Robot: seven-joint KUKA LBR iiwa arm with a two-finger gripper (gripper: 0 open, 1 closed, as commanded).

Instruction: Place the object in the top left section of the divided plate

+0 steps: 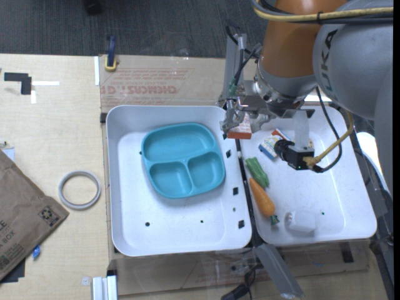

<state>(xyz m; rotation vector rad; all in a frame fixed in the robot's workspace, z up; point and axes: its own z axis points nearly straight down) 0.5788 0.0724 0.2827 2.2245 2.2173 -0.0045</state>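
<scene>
The grey arm's two-finger gripper (235, 125) hangs over the seam between the two white bins, pinching a small red-and-white packet (239, 131) between its fingers. The turquoise three-section divided plate (182, 160) lies in the left white bin (125, 230), well apart from the packet. A toy carrot (261, 199) lies in the right white bin (350, 224). Mirrored red lettering shows on the cardboard sheet (162, 83); it cannot be read reliably.

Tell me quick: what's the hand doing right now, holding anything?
Hand: closed on a small red-orange object, held above the divide between the two bins, to the right of the blue divided plate.
</scene>
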